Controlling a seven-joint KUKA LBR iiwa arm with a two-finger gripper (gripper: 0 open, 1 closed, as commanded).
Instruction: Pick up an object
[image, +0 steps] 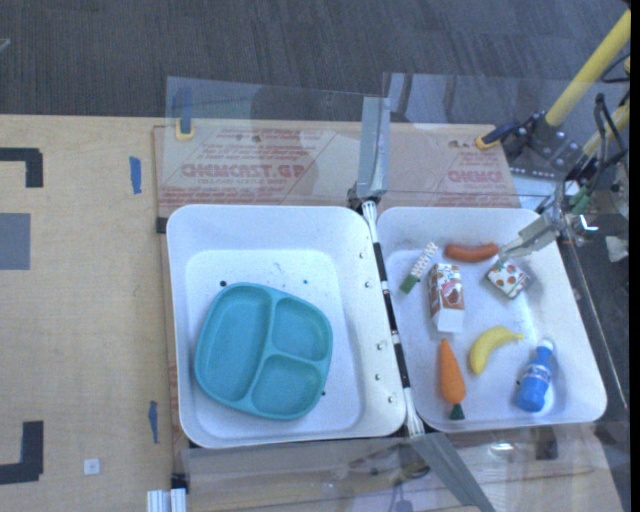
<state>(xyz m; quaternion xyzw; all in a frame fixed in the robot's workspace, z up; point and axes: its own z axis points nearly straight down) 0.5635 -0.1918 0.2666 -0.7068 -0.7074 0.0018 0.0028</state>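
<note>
A teal divided plate (264, 349) with three compartments lies in the left white bin (190, 235), toward the lower middle of the frame. The bin sits on a pale wooden bench (80, 300) carrying black corner marks and small blue tape strips (135, 175)

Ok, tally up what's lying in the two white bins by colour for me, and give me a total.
Teal: 1, the divided plate
Orange: 1, the carrot
Yellow: 1, the banana
Blue: 1, the bottle
Red-orange: 1, the sausage
White with red print: 3, the carton, the small packet, the slim wrapper
Total: 8
</note>
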